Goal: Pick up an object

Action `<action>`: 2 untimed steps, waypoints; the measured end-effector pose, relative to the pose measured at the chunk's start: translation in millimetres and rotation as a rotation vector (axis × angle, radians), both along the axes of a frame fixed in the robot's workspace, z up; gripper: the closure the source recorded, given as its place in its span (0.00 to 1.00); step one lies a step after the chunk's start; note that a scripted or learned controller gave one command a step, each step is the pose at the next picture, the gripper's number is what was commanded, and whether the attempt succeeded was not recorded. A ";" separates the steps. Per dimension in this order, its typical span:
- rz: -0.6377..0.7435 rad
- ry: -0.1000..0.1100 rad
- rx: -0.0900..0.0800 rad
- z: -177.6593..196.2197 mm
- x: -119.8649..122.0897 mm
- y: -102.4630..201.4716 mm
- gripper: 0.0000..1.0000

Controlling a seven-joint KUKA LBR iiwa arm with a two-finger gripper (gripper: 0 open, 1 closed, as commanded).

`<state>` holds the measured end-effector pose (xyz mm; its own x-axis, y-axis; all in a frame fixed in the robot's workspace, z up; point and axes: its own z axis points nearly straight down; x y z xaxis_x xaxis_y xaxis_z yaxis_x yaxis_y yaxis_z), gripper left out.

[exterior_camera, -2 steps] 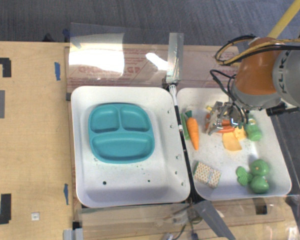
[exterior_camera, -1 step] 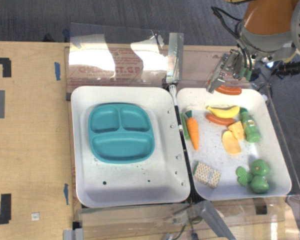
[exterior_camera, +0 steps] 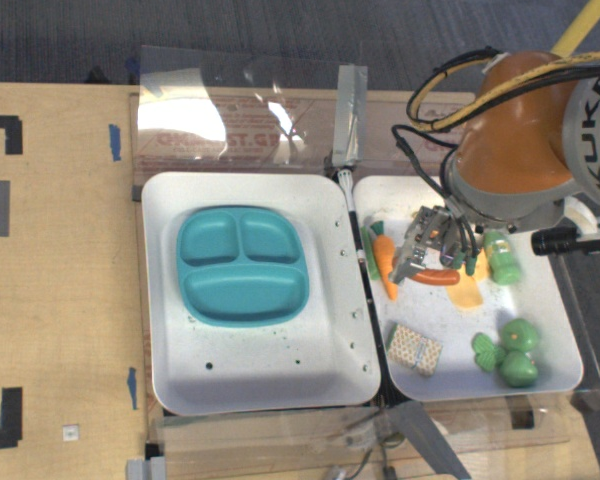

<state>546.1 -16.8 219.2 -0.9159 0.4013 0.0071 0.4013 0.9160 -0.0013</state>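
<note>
Tan bench board runs across my view, with two shallow white bins side by side on it. I see the left bin [exterior_camera: 170, 368] carrying a teal divided plate [exterior_camera: 244, 266] with three compartments, sitting in its upper half.

My arm comes in from the right, its orange band above the right bin [exterior_camera: 560, 368]. I read the gripper [exterior_camera: 417, 256] as low over that bin's upper left part, metal fingers pointing down and to the left. I cannot tell from here whether the jaws are apart or together; they blur into the clutter below.

Just left of the fingers lies an orange carrot [exterior_camera: 383, 260], running lengthwise beside the bin wall. An orange-red piece [exterior_camera: 436, 277] lies just beneath the fingertips, touching or nearly so, not visibly between them. A yellow slice [exterior_camera: 467, 293] sits beside it. Farther right is a green-and-yellow toy [exterior_camera: 502, 262]. A patterned block [exterior_camera: 415, 348] lies near the front, and a green cluster [exterior_camera: 510, 352] lies at the front right.
</note>
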 end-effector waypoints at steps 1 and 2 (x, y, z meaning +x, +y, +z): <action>-0.030 -0.011 0.000 19.3 8.0 60.5 1.00; -0.124 -0.004 -0.002 -0.7 -49.0 93.1 1.00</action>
